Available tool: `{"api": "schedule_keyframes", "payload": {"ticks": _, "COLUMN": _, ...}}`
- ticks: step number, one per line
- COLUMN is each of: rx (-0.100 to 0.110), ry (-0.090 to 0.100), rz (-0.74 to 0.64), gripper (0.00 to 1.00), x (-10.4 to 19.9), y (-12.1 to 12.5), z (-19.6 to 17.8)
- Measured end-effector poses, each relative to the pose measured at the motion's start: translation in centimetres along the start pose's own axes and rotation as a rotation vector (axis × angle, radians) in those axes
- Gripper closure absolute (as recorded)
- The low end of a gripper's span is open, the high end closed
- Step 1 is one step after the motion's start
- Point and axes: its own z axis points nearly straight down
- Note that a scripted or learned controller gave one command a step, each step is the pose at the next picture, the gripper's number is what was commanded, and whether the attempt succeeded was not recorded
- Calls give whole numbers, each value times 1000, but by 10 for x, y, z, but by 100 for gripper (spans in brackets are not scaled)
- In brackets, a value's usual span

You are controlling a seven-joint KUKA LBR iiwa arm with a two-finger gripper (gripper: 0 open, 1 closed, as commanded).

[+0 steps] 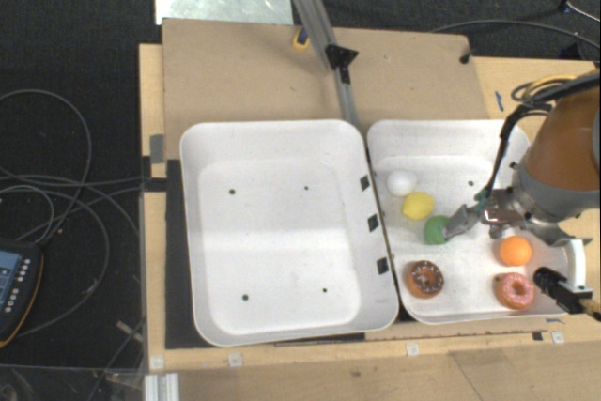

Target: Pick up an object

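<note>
Your tool [457, 223] sits low in the right-hand white plastic bin [441, 141], its grey tip touching the small green ball [436, 229] from the ball's 3 o'clock side. You cannot tell how far the tool is parted, and nothing shows clamped in it. The grey arm with its orange band [563, 150] comes in from 3 o'clock. At the green ball's 11 o'clock lies a yellow lemon-shaped object [418, 206], just beside it, and a white ball [401, 182] lies beyond that. A chocolate-glazed doughnut [423, 278] lies at the green ball's 6 o'clock. An orange ball [515, 251] and a pink-iced doughnut [515, 290] lie at 4 o'clock. The left white bin [197, 202] shares the brown desk [244, 70].
</note>
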Motion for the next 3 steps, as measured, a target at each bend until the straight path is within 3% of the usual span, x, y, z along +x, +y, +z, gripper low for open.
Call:
{"api": "schedule_keyframes", "payload": {"ticks": 1, "rx": 1, "ry": 0, "rz": 0, "gripper": 0, "x": 0, "y": 0, "z": 51}}
{"api": "schedule_keyframes", "payload": {"ticks": 2, "rx": -6, "ry": -2, "rz": 1, "gripper": 100, "x": 0, "y": 1, "z": 38}}
{"api": "schedule_keyframes", "payload": {"ticks": 3, "rx": -9, "ry": -3, "rz": -5, "gripper": 100, "x": 4, "y": 4, "z": -6}}
